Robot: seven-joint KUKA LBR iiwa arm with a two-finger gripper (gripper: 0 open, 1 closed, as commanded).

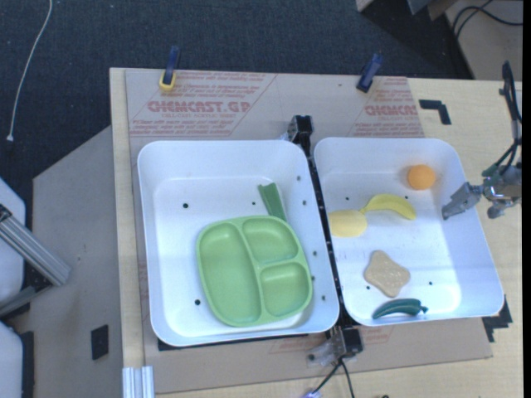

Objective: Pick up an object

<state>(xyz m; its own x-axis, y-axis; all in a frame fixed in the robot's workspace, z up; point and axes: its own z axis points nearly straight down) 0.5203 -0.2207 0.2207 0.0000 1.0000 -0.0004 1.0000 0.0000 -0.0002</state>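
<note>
**Pincer at the right bin's edge, nothing picked yet**

Your desk [207, 106] carries two white bins side by side. The left bin [166, 181] holds a green divided tray [253, 270] with a darker green strip [271, 200] poking out just behind it. The right bin [465, 264] holds the smaller pieces: a yellow banana [392, 206], a pale yellow lump [348, 223] just beside the banana's left end, a tan flat piece [387, 274], a dark green pod [399, 308] near the front wall, and an orange ball [421, 177] near the back.

Your pincer [477, 197] sits at the right bin's right rim. You cannot tell from here whether it is spread or closed, and nothing is seen in it.

The orange ball is the nearest candidate, lying to the pincer's left and slightly farther back in the view. The banana lies farther left, its long axis running roughly across the bin.
</note>
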